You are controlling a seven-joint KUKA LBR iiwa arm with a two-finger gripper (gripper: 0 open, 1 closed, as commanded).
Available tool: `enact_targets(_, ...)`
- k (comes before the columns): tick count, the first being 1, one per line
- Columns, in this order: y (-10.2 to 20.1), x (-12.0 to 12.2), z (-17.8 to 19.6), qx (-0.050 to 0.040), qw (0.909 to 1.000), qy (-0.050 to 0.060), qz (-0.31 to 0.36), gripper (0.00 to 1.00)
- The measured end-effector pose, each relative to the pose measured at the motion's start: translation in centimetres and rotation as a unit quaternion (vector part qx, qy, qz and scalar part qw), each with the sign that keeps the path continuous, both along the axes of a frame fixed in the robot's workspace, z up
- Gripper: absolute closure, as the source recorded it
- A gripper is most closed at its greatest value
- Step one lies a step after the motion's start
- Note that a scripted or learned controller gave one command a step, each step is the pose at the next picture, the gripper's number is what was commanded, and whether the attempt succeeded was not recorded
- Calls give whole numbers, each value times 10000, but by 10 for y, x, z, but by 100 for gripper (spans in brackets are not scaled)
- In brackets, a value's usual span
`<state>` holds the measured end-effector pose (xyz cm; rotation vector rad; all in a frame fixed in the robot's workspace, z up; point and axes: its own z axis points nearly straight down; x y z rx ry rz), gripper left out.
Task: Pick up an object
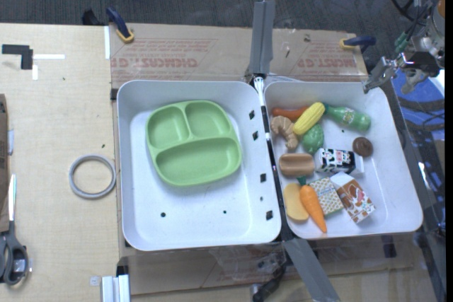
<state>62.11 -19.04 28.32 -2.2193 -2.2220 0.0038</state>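
Left bin is holding a green divided plate. Right bin is carrying toy food: corn, carrot, hot dog, green bottle. Gripper is hovering at its far-right corner.

Arm: partly in frame at the upper right edge, gripper hanging beyond the bench's far right corner, finger state unclear.

Toy foods heaped in right bin
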Motion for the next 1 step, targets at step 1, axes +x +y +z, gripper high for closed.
enact_targets(1, -19, 38, -40, -5, 9994, -9, -332, 0)
